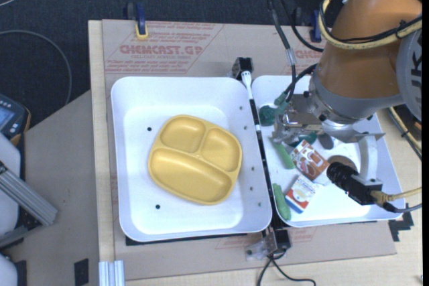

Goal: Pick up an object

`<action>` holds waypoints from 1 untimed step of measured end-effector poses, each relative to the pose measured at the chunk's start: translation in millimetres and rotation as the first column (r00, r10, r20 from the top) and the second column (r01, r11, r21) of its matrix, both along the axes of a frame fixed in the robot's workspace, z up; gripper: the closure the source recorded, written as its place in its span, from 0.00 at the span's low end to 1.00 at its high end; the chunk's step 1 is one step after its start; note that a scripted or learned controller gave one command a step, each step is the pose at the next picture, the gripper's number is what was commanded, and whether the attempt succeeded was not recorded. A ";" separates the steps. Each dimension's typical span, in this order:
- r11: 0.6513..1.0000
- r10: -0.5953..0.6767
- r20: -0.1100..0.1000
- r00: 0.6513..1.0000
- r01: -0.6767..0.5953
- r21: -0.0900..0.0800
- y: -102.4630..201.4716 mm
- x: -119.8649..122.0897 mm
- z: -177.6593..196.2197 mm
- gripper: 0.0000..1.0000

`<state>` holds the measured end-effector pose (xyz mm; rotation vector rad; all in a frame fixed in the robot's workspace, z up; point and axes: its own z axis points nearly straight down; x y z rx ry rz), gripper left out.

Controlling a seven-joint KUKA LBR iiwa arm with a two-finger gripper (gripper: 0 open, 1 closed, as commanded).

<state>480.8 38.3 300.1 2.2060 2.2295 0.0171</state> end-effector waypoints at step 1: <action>1.000 -0.002 -0.002 1.000 0.002 0.000 55.7 -0.8 67.5 1.00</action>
